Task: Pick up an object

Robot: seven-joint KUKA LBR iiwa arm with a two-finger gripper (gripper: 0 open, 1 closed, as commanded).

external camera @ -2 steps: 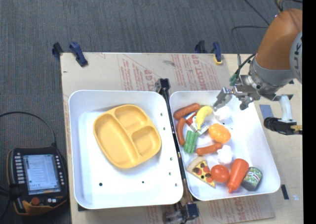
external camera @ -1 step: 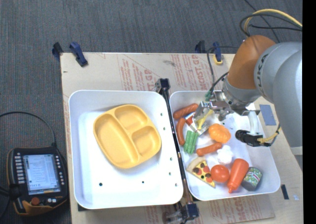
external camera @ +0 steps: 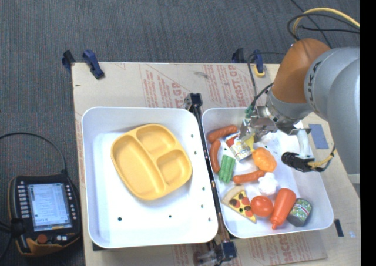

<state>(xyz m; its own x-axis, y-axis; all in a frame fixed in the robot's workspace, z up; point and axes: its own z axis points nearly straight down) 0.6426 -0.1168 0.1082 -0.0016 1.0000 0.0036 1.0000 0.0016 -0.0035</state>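
Note:
My gripper (external camera: 249, 134) is low over the upper left part of the right bin (external camera: 317, 191), among a heap of toy food. Right under its tip lies a small white and yellow packet (external camera: 241, 151), touching it or very close. Around it are a red sausage (external camera: 222, 133), a second sausage (external camera: 215, 154), a green vegetable (external camera: 227, 168) and an orange fruit (external camera: 264, 159). Nearer the front lie a pizza slice (external camera: 239, 202), a tomato (external camera: 261, 206), a white garlic bulb (external camera: 268, 184), an orange-red bottle (external camera: 283, 206) and a dark can (external camera: 299, 212).
The left bin (external camera: 97, 200) holds a yellow divided plate (external camera: 151, 159). A black ridge (external camera: 205, 153) separates the two bins. Blue clamps (external camera: 91, 62) grip the board's back edge. A teach pendant (external camera: 41, 209) lies on the floor at the lower left.

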